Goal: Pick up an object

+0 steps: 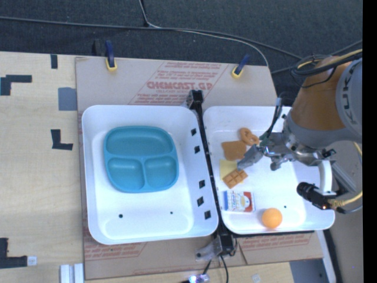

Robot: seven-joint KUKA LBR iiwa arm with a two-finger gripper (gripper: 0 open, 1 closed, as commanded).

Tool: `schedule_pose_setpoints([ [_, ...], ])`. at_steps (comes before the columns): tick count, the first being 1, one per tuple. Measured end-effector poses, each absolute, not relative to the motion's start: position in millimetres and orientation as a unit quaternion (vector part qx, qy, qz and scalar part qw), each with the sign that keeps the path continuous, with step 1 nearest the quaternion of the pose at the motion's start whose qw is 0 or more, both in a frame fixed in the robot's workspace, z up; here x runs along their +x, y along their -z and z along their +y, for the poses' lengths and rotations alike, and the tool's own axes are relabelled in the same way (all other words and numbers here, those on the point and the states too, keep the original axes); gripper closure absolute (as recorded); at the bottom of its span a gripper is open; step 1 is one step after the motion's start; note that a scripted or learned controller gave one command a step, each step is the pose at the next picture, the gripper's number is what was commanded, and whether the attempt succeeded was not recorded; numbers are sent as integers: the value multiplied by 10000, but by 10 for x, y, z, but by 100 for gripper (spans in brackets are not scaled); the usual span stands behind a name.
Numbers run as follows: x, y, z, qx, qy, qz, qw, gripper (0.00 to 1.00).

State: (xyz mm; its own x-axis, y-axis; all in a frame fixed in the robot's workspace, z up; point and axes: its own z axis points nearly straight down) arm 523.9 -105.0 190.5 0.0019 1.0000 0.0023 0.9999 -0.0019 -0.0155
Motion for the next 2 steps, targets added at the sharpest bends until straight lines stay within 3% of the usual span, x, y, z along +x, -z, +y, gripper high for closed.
schedule_pose_setpoints([
  [1, 5269, -1969, -1049, -7066, -8, -7076, 13, 0],
  [2, 5190, -1428, -1126, -7074, -24, -7068, 28, 0],
])
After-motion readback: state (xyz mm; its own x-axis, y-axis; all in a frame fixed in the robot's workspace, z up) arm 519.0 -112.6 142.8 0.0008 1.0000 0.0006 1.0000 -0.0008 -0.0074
